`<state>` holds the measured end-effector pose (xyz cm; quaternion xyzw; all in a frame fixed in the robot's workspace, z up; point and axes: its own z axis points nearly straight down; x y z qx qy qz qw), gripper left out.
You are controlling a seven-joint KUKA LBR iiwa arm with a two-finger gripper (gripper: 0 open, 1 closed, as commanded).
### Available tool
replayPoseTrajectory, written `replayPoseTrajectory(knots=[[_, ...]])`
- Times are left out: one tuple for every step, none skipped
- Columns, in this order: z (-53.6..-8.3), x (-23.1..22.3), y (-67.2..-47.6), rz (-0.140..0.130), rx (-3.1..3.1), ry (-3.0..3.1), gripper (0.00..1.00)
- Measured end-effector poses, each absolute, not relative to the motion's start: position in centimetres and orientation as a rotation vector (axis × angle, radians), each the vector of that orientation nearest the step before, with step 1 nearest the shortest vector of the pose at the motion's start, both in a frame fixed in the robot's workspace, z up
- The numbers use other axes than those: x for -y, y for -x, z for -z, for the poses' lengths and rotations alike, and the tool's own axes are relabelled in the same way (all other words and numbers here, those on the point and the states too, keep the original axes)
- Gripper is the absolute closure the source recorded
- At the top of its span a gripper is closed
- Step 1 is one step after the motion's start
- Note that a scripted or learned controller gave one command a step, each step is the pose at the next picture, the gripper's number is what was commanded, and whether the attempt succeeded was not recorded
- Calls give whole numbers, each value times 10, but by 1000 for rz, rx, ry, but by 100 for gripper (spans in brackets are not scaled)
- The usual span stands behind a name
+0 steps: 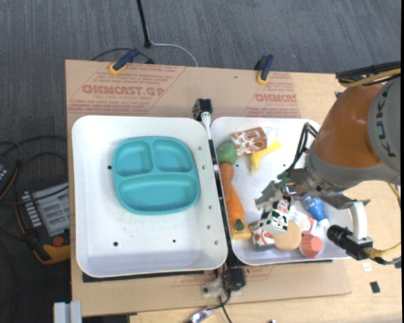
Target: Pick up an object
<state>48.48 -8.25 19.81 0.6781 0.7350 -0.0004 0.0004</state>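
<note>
The right bin (293,125) holds a pile of toy food. An orange carrot (233,200) lies along its left wall with a green piece (225,153) above it. A brown and white carton (249,140) and a yellow banana (262,155) sit near the back. A black-and-white cow-patterned carton (277,219), a tan disc (289,237), a red piece (311,245) and a blue piece (313,207) crowd the front. My gripper (275,195) hangs low over the middle of this bin, just above the cow-patterned carton. I see nothing clearly held.
The left bin (94,234) carries a teal divided plate (156,175). The arm's grey and orange body (353,140) covers the right bin's right side. Clamps (262,67) hold the cardboard base at the back. Cables and devices lie on the floor at left.
</note>
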Motion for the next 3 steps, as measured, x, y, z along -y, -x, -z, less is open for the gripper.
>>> replayPoseTrajectory(knots=[[-243,62,-484,1,-2351,-2084,100],[-253,62,-484,2,-2350,-2083,100],[-262,62,-485,3,-2350,-2082,100]])
